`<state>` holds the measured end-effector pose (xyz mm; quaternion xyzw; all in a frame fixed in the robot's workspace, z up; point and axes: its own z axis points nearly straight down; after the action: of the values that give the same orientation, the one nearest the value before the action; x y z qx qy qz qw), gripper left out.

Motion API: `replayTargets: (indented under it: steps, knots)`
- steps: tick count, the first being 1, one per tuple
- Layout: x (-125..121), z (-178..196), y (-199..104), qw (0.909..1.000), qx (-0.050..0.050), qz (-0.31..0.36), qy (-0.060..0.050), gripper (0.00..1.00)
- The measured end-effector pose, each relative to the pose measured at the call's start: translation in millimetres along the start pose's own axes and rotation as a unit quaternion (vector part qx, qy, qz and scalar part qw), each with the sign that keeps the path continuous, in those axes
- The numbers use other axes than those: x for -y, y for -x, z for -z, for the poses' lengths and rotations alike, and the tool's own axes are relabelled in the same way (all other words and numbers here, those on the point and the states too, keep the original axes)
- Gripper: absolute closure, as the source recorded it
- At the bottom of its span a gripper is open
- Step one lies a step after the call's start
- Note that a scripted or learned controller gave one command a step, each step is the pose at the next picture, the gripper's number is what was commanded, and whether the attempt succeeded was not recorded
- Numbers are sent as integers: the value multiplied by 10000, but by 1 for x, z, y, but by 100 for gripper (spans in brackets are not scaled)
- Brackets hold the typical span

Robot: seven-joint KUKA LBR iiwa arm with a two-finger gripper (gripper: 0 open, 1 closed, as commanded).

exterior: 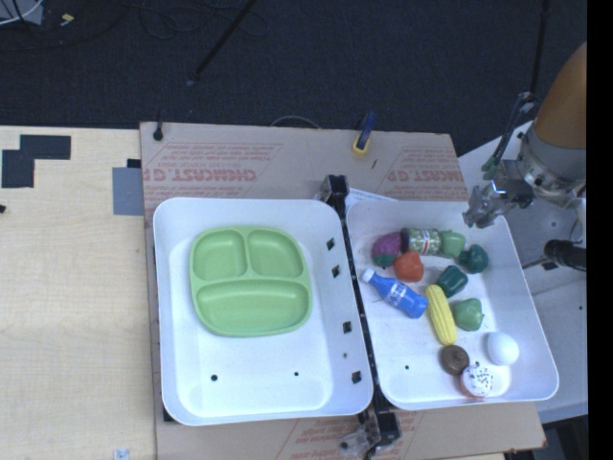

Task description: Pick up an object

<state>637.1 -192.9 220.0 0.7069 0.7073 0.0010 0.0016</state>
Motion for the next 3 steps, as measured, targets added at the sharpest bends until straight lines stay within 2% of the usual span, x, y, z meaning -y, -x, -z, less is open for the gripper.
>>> replayTargets:
  steps: [1,3]
  knots:
    - [0,8,0,10000,-5,10,-17,100]
    - [61,18,-89,10000,-19,8,-40,100]
